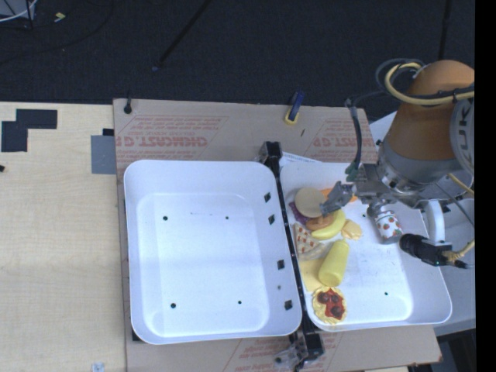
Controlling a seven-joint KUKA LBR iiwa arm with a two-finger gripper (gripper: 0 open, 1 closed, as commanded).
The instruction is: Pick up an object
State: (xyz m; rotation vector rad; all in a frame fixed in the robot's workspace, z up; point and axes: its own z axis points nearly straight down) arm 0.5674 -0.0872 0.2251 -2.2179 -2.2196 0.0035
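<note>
- A heap of toy food lies at the left end of the right bin (422,304), close to the divider between the two bins.
- At the far end of the heap is a round tan disc (308,201) with a purple rim under it, like a slice of onion.
- Just near of the disc lies a curved yellow banana (328,226), and beside it on the right a small pale yellow piece (353,230).
- Nearer again stands a yellow block (334,263) with rounded ends, tilted, and to its left a checked wafer-like piece (304,241) partly covered.
- At the near end of the heap lies a pizza slice (330,304) with red and dark topping.
- The gripper (335,198) hangs over the far part of the heap, its grey fingers pointing down and left, at the right edge of the tan disc and just above the banana.
- Whether the fingers are spread or closed cannot be told, and nothing can be seen between them.
- To the right of the heap, apart from it, is a small white piece with red spots (386,225), under the arm's wrist.
- The arm (422,122) comes in from the right, its orange band far above the right bin.
- The left bin (203,178) sits alongside, touching the divider.
- Both bins rest on a sheet of cardboard (201,132) on the bench.
</note>
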